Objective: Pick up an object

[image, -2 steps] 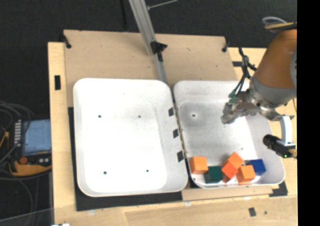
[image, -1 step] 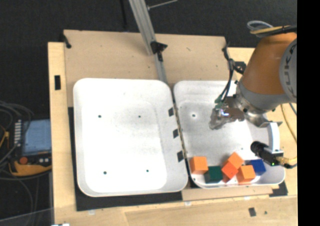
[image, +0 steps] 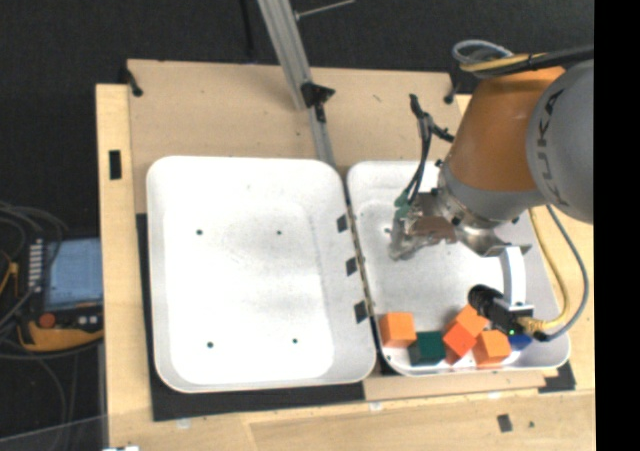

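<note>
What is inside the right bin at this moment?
Along the right bin's near edge lie three orange blocks and a dark green block. The tool hangs over it; the arm covers the far right corner.

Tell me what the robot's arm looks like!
The arm is fat and round, grey with a wide orange band above the wrist and dark letters on its side. Thin cables loop around it. Its small metal gripper sits at the end.
</note>
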Controlling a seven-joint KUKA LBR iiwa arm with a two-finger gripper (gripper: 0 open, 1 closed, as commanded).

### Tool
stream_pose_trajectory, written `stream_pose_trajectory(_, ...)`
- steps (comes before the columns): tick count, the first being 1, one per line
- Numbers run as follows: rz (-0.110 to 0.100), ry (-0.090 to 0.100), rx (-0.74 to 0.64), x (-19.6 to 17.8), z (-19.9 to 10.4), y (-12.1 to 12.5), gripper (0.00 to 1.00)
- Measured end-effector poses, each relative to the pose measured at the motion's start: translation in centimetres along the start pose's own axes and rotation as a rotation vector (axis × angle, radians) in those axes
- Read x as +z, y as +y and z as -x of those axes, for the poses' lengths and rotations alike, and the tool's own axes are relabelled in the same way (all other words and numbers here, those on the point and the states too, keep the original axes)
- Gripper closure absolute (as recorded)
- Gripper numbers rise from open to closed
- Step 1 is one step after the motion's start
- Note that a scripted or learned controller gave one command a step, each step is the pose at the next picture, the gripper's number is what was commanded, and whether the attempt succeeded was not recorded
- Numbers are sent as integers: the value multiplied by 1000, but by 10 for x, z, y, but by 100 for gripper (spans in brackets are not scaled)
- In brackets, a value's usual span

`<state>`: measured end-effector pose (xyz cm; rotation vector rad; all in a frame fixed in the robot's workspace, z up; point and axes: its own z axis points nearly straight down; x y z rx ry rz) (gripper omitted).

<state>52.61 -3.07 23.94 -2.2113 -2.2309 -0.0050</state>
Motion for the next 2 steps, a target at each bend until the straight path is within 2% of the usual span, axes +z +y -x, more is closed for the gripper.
stream_pose_trajectory(2,-3,-1,2,16,-95,-24,100)
